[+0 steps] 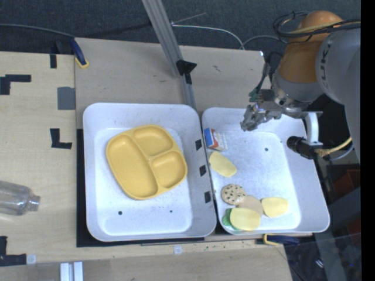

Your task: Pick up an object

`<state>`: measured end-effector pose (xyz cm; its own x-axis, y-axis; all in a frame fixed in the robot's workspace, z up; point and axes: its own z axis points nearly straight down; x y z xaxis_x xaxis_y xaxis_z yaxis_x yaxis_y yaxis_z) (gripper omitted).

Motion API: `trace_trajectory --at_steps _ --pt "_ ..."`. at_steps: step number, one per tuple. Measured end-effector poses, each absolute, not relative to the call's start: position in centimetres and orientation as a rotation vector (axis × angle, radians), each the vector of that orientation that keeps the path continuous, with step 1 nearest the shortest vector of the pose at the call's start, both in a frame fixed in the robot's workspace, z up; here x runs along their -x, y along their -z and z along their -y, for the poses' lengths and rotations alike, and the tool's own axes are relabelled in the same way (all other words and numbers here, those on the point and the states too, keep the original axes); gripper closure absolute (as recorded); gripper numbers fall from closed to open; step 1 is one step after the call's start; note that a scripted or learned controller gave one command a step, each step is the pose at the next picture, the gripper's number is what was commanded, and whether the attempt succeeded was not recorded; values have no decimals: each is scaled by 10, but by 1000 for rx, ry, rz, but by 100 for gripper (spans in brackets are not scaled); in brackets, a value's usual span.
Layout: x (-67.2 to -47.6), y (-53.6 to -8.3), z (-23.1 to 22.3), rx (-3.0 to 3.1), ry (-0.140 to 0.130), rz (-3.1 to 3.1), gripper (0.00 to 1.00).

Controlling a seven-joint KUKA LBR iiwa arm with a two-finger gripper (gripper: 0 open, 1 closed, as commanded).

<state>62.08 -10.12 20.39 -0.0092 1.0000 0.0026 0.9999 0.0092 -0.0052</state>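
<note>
Claw (253,120): poised over the upper edge of the right bin (293,174), at the end of the grey arm (328,57) with its orange band; nothing is seen between its parts, and whether it is released or clenched cannot be told.

Places below are given relative to the right bin.

Inside the right bin, seven items:
- one small packet (215,139), blue, white and red, at the upper left corner, nearest the claw;
- one pale yellow piece (222,165) just below the packet, on the left side;
- one speckled cookie (232,194), lower left;
- one tan round piece (252,204) touching the cookie's right;
- one yellow-green piece (245,219) at the lower edge, overlapping the tan one;
- one green item (226,220) half hidden under the yellow-green piece;
- one yellow piece (275,206) at lower right.

Left of the right bin, touching it: one left bin (105,215), holding one yellow divided plate (146,161) with three compartments.

Surface: pale wooden bench (35,157) with black tape marks (57,138). One clear plastic bottle (17,198) lies far left. One metal pole (167,34) slants down toward the seam between the bins. Above the bench, dark carpeted floor (88,7) with thin cables (217,31).
</note>
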Motion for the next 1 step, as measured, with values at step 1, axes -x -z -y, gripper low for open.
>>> trace_trajectory --at_steps 1 --pt "-630 -174 96 2218 -6 2221 100"
